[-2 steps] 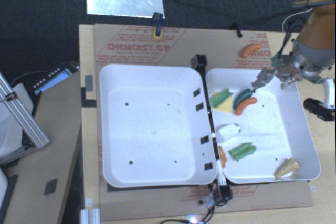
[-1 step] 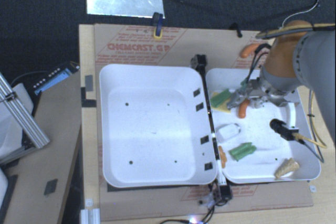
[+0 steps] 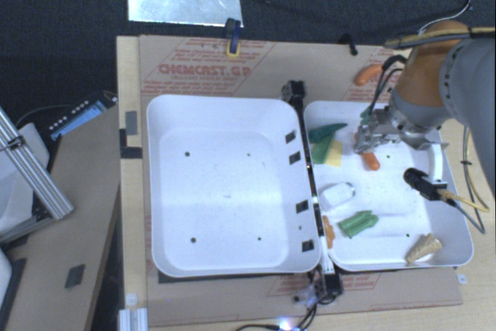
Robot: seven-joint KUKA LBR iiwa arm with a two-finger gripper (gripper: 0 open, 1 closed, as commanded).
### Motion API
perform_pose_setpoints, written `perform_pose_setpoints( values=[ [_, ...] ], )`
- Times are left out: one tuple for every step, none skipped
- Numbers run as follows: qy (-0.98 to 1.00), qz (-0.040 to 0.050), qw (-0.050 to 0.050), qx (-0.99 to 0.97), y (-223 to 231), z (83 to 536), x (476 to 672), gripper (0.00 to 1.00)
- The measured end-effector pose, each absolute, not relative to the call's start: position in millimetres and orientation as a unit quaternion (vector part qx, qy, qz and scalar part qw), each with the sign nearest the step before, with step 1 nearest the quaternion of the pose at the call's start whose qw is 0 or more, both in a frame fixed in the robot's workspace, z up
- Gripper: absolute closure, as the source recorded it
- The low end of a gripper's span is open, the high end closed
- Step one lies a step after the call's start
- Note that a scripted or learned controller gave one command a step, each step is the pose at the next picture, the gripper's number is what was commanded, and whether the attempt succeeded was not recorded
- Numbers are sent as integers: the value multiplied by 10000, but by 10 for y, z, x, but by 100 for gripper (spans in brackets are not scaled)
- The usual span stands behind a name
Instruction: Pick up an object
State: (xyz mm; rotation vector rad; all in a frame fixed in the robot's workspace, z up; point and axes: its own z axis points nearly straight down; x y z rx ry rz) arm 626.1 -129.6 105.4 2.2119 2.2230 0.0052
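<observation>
The claw is hanging low in the right bin, right of centre frame, just above a small orange piece. Can't tell how it's set. I'd be centring over that piece before closing.

right bin holds scattered objects, end effector above its back.

My bench: brown cardboard-like sheet with red lettering. Two shallow white bins directly on it: left bin at 9 o'clock, right bin at 3 o'clock, touching along black-clipped divider. Yellow-blue clamp at 12 o'clock edge.
</observation>
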Motion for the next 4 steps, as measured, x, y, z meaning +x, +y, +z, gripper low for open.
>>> perform_pose_setpoints(
  values=[
    [7089,12,20,7053,-1294,1044,6256,0],
    [7094,3,8,7048,-1074,840,6474,0],
    [7076,-4,-1,7067,-933,844,6194,0],
    [7077,15,17,7065,-938,962,6218,100]
  ],
)
